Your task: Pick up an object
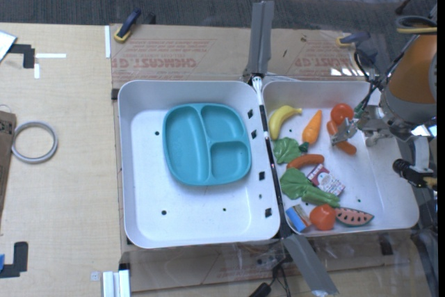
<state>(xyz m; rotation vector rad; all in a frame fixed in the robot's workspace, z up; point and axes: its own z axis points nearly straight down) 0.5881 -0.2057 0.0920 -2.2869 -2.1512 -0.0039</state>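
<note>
Crowding jaws (345,133) | tomato (341,113), carrot (313,127) (banana (281,118) farther left)

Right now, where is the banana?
The banana lies in the right bin, at its far left corner beside the divider, with the carrot to its right and a green leaf just below.

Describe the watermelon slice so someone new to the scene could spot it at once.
Look at the right bin, the one packed with toy food, and go to its near edge. The watermelon slice lies there, just right of a red tomato. It is the only wedge-shaped piece: red flesh with dark seeds and a green rind.
</note>
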